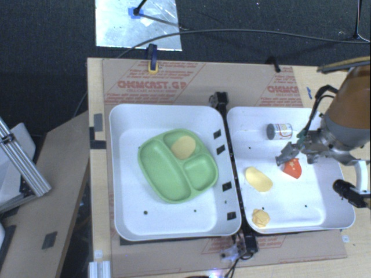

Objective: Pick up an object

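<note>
**Nearly on the red piece: pincer low over the right bin**

Broadly, the desk [174,77] carries two white bins, and the arm [353,106] leans in over the right bin [333,216]. Left of the pincer [291,155], across the divider, the left bin [130,172] holds a green divided tray [168,178] with a pale yellow piece [184,147] in its upper compartment.

The pincer sits low in the right bin, its dark tips just above and touching the outline of a small red object [293,169]. Whether the tips are spread or closed I cannot tell; nothing is visibly clamped between them, so I would not call the red object held.

That red object looks like the likely target. It is a short, blunt shape whose long axis seems to run slantwise, from up-left under the pincer down toward the right, though part of it is covered and the reading is rough.

To do this step well, I judge the pincer should centre over the red object, turn so its closing line crosses the short width, go down until the tips bracket it, then close and lift straight.

Other candidates lie nearby: a small can [280,131] on its side just above-left of the pincer, its axis running left-right; a yellow oval piece [258,179] below-left, slanted; and a smaller yellow lump [260,217] further below, near the bin's front wall.
</note>
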{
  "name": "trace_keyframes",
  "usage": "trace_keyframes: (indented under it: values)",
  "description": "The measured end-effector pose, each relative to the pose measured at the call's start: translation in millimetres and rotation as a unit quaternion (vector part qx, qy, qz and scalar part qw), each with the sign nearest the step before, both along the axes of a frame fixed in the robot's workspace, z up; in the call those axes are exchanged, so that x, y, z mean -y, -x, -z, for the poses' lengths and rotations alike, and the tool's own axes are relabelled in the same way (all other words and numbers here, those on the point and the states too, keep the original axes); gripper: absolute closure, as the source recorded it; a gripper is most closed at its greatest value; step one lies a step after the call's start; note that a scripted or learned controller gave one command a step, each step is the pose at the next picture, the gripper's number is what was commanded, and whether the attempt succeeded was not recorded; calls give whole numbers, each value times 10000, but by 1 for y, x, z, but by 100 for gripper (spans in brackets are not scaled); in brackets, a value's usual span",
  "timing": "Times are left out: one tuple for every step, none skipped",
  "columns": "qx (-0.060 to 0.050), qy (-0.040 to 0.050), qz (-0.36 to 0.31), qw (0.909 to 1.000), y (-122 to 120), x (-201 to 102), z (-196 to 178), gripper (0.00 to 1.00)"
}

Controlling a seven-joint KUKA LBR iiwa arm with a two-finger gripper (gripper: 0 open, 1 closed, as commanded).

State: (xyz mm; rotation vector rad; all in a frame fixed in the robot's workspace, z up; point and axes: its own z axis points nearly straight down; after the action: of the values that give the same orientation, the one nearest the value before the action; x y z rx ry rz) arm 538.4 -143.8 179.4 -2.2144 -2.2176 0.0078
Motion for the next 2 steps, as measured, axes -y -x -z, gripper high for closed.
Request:
trace_keyframes:
  values:
    - [51, 10, -11, 10000, -3, 0, -5, 0]
    - [32, 5, -1, 10000, -8, 0, 56, 0]
